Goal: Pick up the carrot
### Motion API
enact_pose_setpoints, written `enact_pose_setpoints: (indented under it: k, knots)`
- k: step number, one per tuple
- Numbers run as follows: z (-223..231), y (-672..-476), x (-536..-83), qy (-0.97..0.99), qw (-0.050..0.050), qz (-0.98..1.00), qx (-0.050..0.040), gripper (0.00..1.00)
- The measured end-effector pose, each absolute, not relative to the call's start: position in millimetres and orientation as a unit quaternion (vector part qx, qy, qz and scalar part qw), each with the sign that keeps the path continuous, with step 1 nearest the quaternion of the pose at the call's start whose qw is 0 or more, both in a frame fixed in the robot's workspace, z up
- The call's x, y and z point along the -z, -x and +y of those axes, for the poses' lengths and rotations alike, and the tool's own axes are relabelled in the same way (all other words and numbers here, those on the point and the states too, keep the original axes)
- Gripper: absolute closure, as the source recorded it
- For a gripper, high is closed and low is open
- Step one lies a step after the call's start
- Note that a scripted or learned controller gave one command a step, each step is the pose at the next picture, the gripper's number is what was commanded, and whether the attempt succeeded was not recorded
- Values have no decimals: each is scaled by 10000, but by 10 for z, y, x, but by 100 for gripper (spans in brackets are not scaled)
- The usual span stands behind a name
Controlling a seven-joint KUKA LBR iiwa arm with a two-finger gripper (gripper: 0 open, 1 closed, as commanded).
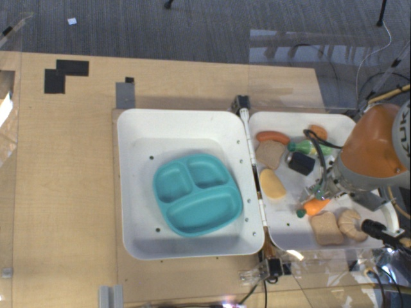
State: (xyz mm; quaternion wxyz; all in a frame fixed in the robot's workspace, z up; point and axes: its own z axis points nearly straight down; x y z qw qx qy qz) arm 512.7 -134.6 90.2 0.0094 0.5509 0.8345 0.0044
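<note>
Carrot (pixel 313 206) lies in the right bin (pixel 282 239), toward its front half, orange body with a small green tip pointing left. Gripper (pixel 323 188) sits directly over it, metal parts touching or just above the carrot's upper side; whether the tool is apart, together, or clamped on the carrot cannot be told from this slant, the wrist and orange band blocking the view. Judgement: arm has reached the target, grasp not confirmed, carrot not lifted, resting on the bin floor. Lift is left to do. Close neighbours: two tan bread-like pieces (pixel 326 228) just in front of the carrot, a pale yellow potato-like item (pixel 272 185) to its left, a black block (pixel 300 163) behind, with a green item (pixel 303 147) beyond that. Further back, a red sausage (pixel 273 136) and a brown slice (pixel 270 154). Crowding could foul the pick. Left bin (pixel 128 172) holds a teal divided plate (pixel 196 194), well apart from the work.
</note>
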Motion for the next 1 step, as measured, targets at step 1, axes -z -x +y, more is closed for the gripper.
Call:
enact_pose_setpoints:
  k: [1]
  knots:
    - [-462, -4995, -1897, -6040, 64, 7969, -71, 100]
